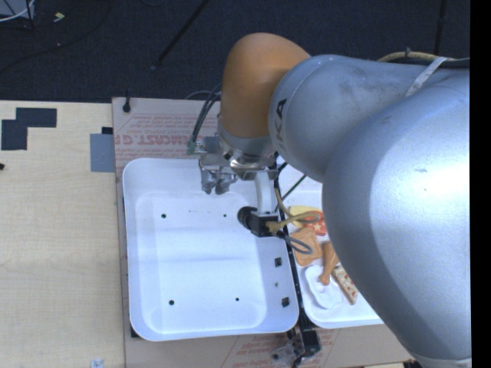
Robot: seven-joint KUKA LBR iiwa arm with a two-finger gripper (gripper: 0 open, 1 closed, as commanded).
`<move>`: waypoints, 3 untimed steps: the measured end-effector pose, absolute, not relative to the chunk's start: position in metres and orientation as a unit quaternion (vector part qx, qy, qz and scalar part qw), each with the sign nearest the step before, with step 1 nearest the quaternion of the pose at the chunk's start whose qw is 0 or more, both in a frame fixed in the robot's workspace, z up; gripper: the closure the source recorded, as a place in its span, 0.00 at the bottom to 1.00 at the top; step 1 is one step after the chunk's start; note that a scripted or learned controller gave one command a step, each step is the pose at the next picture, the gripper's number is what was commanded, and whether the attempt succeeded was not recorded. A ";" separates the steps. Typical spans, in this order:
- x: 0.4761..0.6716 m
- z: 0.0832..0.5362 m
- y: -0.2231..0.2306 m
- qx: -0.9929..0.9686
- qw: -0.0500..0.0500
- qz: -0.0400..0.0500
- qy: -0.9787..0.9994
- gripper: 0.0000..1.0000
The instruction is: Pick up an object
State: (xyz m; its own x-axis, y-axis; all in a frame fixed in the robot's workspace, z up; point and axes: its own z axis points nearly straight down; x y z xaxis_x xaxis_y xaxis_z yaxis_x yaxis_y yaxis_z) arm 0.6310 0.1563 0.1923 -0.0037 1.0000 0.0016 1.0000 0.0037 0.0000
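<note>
two bins sat side by side on the bench (pixel 54 228): left bin (pixel 153 313) beside right bin (pixel 326 317). objs (pixel 322 259) lay in right bin, arm (pixel 368 152) above them.

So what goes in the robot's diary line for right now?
hand: over left bin, back edge | holding: nothing seen | objects: right bin | pick: not done

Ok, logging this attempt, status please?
Gripper hovering over the left bin's far edge, nothing visibly held. Objects piled in the right bin, partly hidden behind the arm.
</note>
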 end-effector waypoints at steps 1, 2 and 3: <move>0.630 0.192 0.154 -0.707 0.001 0.001 -0.707 0.00; 0.605 0.127 0.238 -0.705 0.004 0.003 -0.709 0.00; 0.626 0.084 0.227 -0.708 0.001 0.003 -0.707 0.00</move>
